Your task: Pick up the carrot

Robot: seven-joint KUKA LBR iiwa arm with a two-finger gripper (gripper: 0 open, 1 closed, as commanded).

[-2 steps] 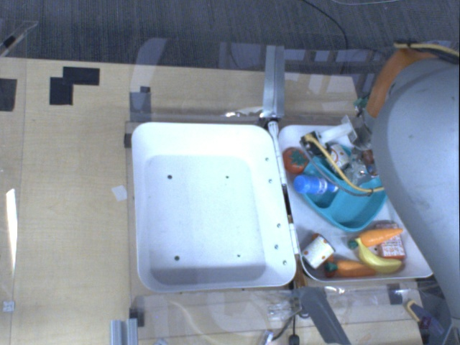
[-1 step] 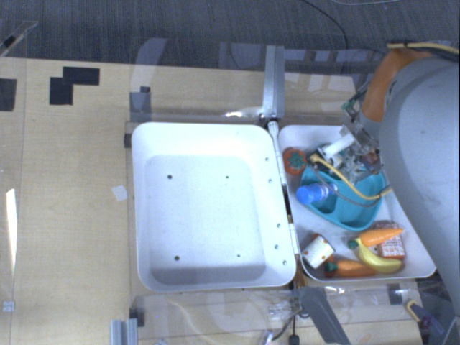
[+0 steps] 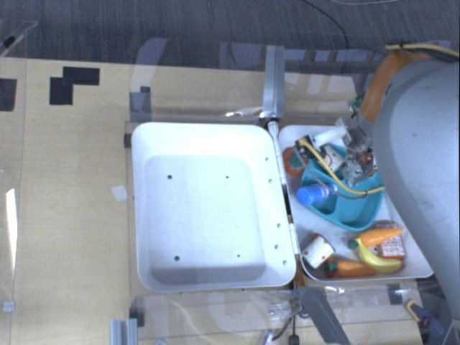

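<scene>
**Arm over the right bin, carrot lying at the near edge**

Fingers of the gripper are sitting low in the far part of the right bin, but wires and clutter are masking them, so whether they are spread or closed cannot be told. Nothing is visibly sitting between them. Right of the gripper, the grey arm is looming large, its orange band showing at the far side.

Just beneath the gripper, a blue scoop-shaped dish is lying tilted, with a blue bottle resting at its left side and a yellow cable crossing over it.

At the near edge of that bin, the carrot is lying on its side, well apart from the gripper. A banana is curving just beside it on the right, touching or nearly touching it, and a small white cup is lying just to its left. Another orange vegetable is lying just beyond the banana.

To the left, the left bin is sitting alongside, touching the right one.
</scene>
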